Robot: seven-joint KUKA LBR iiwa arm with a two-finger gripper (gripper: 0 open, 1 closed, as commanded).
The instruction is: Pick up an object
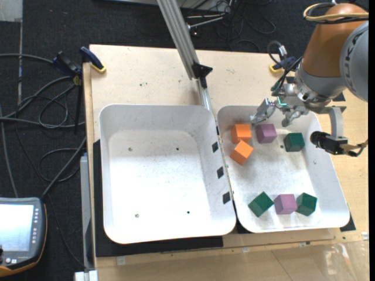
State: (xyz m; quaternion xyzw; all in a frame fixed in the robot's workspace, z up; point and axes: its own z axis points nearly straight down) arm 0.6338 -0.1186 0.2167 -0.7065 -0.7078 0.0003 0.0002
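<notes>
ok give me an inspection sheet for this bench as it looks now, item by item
surface: pale wooden bench bearing two white bins; left bin, right bin
job's things: in the right bin, two orange blocks touching, a purple block beside them, a green block; near the front, green, purple and green blocks in a row
clutter: dark specks on the left bin's floor
grippers: gripper open, above the purple block at the bin's back, nothing between its fingers
cables: black cables on the floor at left; more behind the bench
surroundings: dark floor, slanted metal pole, handheld screen at lower left
</notes>
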